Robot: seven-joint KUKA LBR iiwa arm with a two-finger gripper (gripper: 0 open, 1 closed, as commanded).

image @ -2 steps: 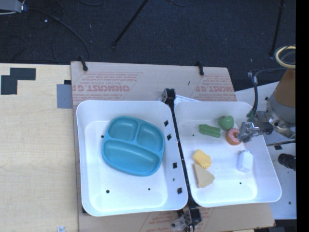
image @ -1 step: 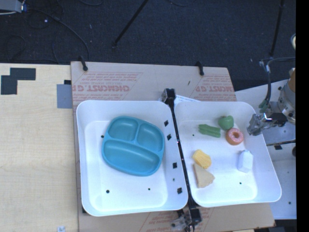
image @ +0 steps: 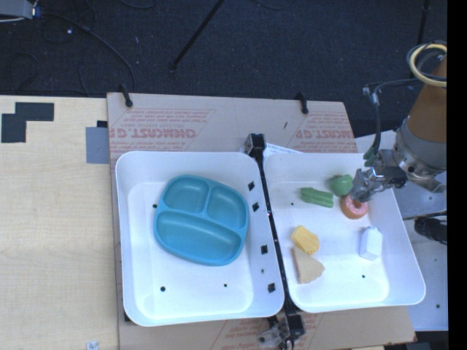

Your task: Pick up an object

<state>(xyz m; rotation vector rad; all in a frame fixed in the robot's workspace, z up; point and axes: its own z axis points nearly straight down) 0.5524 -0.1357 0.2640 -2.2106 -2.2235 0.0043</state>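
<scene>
Holding a blue divided plate [image: 202,219] in left bin [image: 135,283]; claw [image: 363,188], grip unclear, hovering over orange-red piece [image: 354,208] in right bin [image: 398,283].

Red lettering was printed on the cardboard sheet [image: 168,126] lying under the two white bins. Behind the left bin [image: 131,268] the print stood upside down and mirrored to this view; it seemed to read "CHEMCAST GP", though the letters were too faint to be sure. A second patch of the same red print showed behind the right bin [image: 408,283], partly cut off, with "GP" legible. More red print at the sheet's near edge was unreadable.
</scene>
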